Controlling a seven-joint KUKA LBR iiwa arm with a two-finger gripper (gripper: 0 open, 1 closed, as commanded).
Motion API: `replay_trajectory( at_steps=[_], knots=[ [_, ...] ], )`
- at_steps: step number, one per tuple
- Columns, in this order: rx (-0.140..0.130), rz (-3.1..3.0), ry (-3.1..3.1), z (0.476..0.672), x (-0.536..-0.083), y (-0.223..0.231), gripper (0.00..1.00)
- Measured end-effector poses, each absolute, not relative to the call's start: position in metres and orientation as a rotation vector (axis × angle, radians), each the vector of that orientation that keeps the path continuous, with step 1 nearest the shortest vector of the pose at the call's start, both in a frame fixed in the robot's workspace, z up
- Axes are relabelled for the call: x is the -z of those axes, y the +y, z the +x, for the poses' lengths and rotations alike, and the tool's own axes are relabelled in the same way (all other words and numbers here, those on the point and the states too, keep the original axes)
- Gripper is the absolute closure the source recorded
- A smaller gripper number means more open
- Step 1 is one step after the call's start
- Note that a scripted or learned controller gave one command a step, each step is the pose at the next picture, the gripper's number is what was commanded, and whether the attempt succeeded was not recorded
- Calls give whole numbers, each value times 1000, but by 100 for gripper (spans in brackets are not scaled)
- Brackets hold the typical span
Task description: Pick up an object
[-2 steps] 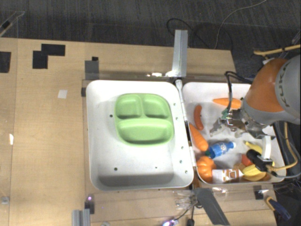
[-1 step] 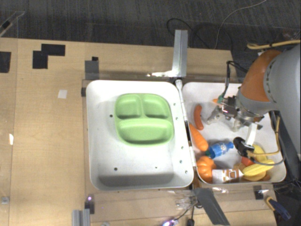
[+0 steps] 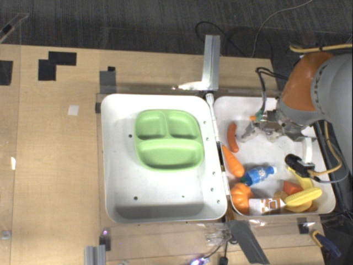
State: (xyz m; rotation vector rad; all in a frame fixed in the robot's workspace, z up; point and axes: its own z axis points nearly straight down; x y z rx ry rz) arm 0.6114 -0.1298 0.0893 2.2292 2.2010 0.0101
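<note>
The gripper [image 3: 251,131] sits low in the upper half of the right bin [image 3: 242,106]; its 2 fingers appear slightly apart with nothing between them, the tips close to the bin floor. Just beside the tips, to the left, lies 1 red sausage [image 3: 233,137], long axis running roughly top to bottom of the view, parallel to the bin's left wall. Below it lies 1 orange carrot [image 3: 232,162], long axis slanted from upper left to lower right, thick end toward the lower right. Right of the carrot's lower end lies 1 blue bottle [image 3: 258,175], on its side, long axis tilted slightly up to the right, cap end pointing right. At the bin's lower left corner sits 1 small orange pumpkin [image 3: 240,195], touching 1 white and brown carton [image 3: 266,205] lying flat along the front wall. Further right are 1 red tomato-like piece [image 3: 292,189] and 1 yellow banana [image 3: 304,197], long axis near horizontal. The grey arm [image 3: 333,87] with its orange band [image 3: 300,84] enters from the right. The left bin [image 3: 118,148] holds 1 green divided tray [image 3: 167,138] with 3 compartments.
</note>
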Motion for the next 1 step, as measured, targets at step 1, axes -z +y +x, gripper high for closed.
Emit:
replay_trajectory(
  at_steps=[1],
  knots=[
    [-11,2272,2159,498,-90,-128,0]
  ],
)
